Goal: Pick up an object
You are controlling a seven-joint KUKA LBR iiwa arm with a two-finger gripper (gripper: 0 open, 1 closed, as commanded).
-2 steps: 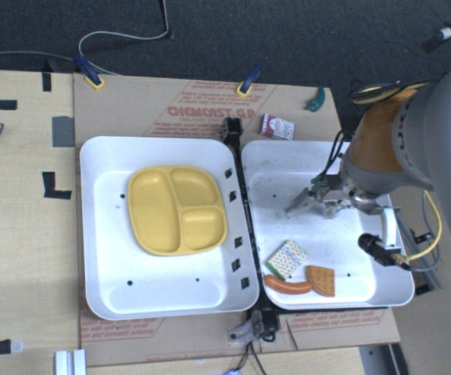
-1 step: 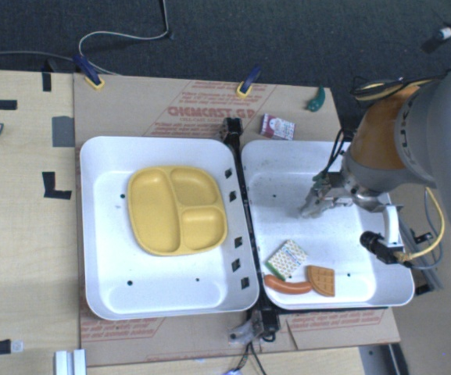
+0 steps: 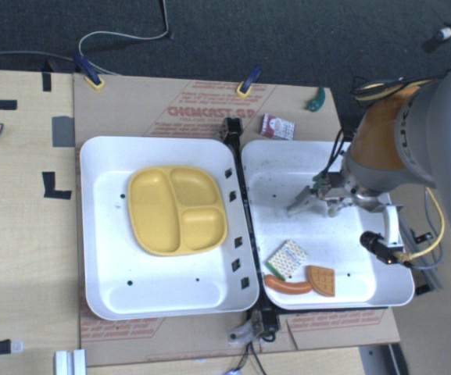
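Three toy foods lie at the near edge of the right bin (image 3: 366, 291): a waffle (image 3: 287, 258), a hot dog (image 3: 288, 285) just below it, and a toast slice (image 3: 321, 280) beside both. The gripper (image 3: 303, 201) hovers over bare bin floor, well apart from them; its jaws hold nothing, and whether they stand apart or together cannot be told. The left bin (image 3: 108, 287) holds a yellow divided plate (image 3: 177, 209).

arm (image 3: 420, 131): cut off at right edge | small packet (image 3: 277, 126) print: too small to read
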